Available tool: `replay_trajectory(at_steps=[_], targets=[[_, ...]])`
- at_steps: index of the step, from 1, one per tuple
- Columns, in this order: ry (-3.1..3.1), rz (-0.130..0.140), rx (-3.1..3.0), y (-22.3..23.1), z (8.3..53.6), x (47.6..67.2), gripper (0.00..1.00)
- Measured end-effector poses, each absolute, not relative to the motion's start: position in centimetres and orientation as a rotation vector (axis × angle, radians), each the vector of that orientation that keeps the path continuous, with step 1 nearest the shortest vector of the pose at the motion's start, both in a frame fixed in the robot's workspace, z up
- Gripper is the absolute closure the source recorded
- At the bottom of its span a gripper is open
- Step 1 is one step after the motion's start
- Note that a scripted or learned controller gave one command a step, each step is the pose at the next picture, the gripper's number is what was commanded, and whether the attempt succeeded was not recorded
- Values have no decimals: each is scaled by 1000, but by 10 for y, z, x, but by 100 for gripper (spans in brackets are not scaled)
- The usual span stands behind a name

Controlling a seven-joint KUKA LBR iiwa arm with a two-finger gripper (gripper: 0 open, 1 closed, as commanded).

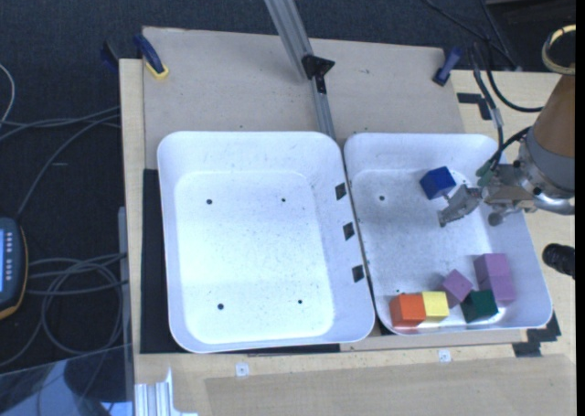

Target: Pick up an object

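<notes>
Gripper over right bin, beside blue block.

Gripper [471, 206] low in right bin [384, 222]; blue block [438, 182] just up-left of its fingertips, not between them. Fingers' state: cannot tell. Orange, yellow, green and purple blocks [452, 297] clustered at near edge.

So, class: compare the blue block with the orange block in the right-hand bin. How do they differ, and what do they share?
Colour: the blue block is blue, the orange block orange. Place: the blue block sits alone in the upper part of the right bin, while the orange block lies at its near edge. Company: the blue block touches no other block; the orange block sits against a yellow block. Both are small cube-like blocks.
</notes>
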State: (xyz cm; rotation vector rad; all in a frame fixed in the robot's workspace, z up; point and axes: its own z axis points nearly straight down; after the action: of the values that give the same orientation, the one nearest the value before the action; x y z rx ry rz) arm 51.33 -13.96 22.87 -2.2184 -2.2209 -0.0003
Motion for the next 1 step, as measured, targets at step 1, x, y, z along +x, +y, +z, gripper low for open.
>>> replay_trajectory(at_steps=[1], targets=[[-2221, -1, -2220, -140, 229, 514, 0]])
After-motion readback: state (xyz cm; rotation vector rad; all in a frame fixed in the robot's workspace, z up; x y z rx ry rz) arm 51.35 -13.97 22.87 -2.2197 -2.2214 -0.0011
